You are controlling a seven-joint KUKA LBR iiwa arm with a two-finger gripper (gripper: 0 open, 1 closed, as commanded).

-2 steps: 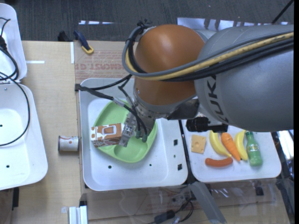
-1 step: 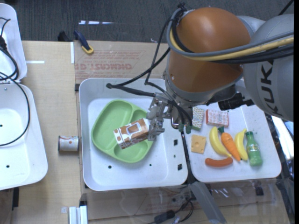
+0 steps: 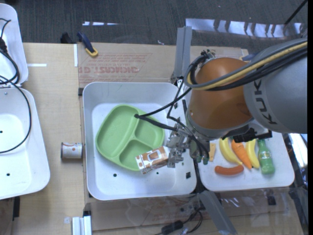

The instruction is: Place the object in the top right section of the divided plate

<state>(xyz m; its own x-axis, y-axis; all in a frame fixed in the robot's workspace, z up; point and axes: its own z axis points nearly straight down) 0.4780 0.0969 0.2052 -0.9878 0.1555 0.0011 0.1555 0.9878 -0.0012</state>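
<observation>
Starting at the far left of the camera view, well away from the pincer, a small metal can lies on its side on the bench surface, just outside the left wall of the left bin. Inside that bin, to the pincer's left, a green divided plate lies flat with its three sections facing up. A brown-and-white patterned packet — the object to be placed — rests at a tilt over the plate's lower right rim, part on the plate and part over the white bin floor; it is not in the plate's top right section. The packet's right end meets the pincer directly, and the metal fingers appear to be clamped on that end, though the cluttered fingertip area makes the contact hard to confirm. Above and to the right of the pincer, the arm's orange band and grey body cover the boundary between the two bins, with black cables looping from the wrist out over the plate. Further right of the pincer, the right bin holds toy food lying close together: a yellow banana, an orange carrot, a red sausage below them, and a green bottle at the far right.
</observation>
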